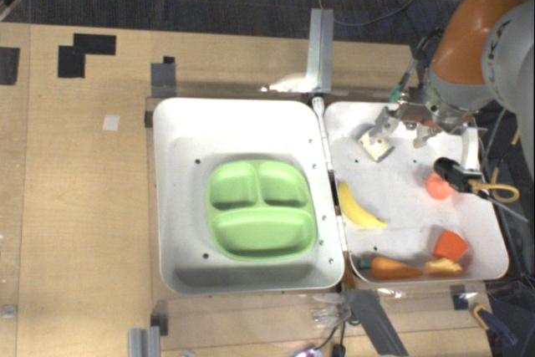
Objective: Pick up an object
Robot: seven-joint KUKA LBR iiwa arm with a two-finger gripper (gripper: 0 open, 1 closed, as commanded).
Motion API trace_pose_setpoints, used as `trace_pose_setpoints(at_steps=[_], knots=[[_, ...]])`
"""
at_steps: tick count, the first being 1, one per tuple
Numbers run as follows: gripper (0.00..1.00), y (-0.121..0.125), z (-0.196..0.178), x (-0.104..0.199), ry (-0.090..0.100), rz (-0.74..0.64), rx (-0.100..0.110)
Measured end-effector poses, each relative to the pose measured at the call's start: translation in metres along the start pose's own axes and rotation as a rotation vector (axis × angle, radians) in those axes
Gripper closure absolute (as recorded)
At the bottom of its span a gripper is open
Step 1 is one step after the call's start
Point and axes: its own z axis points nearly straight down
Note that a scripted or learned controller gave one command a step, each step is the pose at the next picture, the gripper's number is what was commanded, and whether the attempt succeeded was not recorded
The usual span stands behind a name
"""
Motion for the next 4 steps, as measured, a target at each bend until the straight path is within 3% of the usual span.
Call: trace_pose_setpoints(at_steps=[1,2,3,4], knots=[[0.00,0.017,0.080,0.004,-0.001,-0.032,-0.011],[1.00,0.018,0.070,0.006,0.000,-0.035,-0.013],[1.00,-0.018,0.078,-0.014,-0.001,0.002,-0.014],[1.00,-0.039,-0.063,0.054,-0.001,-0.034,-0.002]])
